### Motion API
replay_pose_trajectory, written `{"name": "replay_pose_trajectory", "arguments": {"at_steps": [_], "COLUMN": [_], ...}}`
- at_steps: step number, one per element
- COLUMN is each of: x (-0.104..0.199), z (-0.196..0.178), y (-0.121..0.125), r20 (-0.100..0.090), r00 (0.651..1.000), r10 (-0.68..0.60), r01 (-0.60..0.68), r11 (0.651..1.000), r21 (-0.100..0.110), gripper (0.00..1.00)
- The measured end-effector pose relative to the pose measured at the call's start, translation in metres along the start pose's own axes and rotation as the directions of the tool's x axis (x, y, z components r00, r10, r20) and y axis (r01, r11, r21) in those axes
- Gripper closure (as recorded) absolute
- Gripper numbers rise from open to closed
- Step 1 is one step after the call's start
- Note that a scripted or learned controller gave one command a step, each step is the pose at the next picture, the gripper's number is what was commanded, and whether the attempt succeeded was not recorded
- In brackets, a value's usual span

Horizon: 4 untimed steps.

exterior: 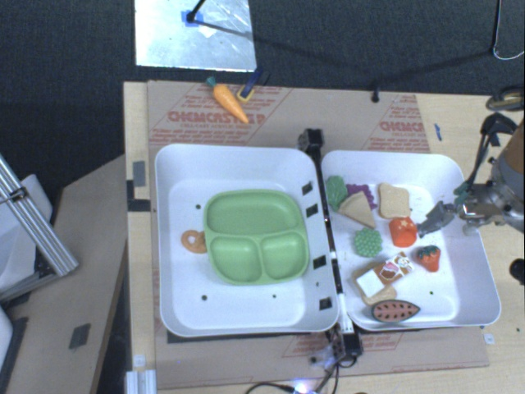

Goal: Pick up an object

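White bins, two (176, 245); one green plate (254, 236); end effector (432, 219) grip state unclear beside one tomato (403, 232)

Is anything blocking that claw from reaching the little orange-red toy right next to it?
Nothing visible does. The gripper sits just right of the orange-red toy in the right bin; the strawberry lies below, off to the side.

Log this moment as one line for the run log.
gripper low over right bin | nearest: tomato, strawberry | nothing seen held | left bin: green tray, pretzel
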State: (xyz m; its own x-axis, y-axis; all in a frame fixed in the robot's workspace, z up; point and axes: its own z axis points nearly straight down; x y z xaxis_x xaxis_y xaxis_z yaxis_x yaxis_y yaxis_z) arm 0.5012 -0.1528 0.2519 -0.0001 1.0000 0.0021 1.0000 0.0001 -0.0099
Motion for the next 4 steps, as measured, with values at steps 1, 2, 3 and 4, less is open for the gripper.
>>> {"name": "replay_pose_trajectory", "arguments": {"at_steps": [1, 2, 3, 4], "x": [0.000, 0.005, -0.004, -0.015], "z": [-0.006, 0.037, 0.094, 0.133], "y": [0.002, 0.004, 0.006, 0.013], "r20": [0.003, 0.002, 0.001, 0.006], "r00": [1.000, 1.000, 1.000, 1.000], "r10": [-0.003, -0.002, -0.001, 0.001], "r01": [0.003, 0.002, 0.001, 0.000], "r11": [1.000, 1.000, 1.000, 1.000], "r21": [-0.011, -0.008, -0.007, -0.024], "gripper": [0.00, 0.00, 0.00, 0.00]}}
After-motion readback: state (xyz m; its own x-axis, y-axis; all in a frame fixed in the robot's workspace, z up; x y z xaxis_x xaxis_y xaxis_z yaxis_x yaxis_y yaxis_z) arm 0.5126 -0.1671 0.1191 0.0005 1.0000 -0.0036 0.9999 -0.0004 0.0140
